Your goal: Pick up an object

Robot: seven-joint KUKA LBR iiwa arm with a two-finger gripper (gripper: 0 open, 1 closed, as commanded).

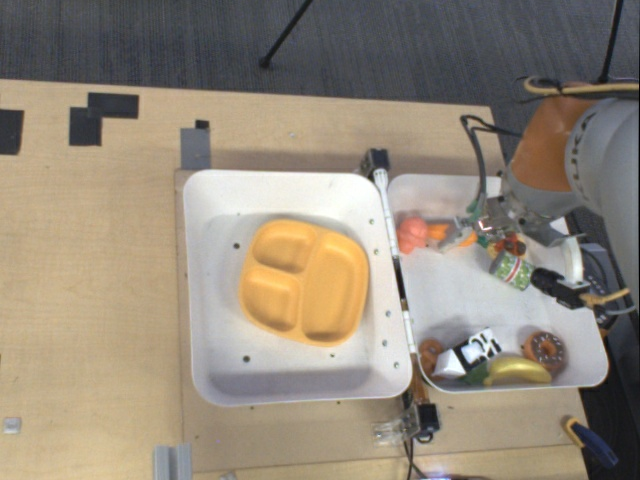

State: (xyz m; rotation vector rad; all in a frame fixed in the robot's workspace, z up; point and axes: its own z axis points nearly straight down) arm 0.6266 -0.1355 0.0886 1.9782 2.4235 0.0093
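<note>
1. My arm reaches in over the right bin, its orange band above that bin's far right corner.
2. My gripper hangs low over the far part of the right bin, close to its far edge. I cannot tell from this view how it is set, nor whether anything is caught in it.
3. Just beside my gripper, towards the divider between the bins, lies a pink-red round object with a small orange piece touching it.
4. On the gripper's other side, towards the bin's right edge, a small green and red packet lies tilted on the bin floor.
5. Along the right bin's near edge sit a brown ring, a black-and-white block, a yellow banana and a chocolate doughnut, crowded together, the banana against the near wall.
6. The left bin holds a yellow divided plate near its middle, its compartments facing up.
</note>
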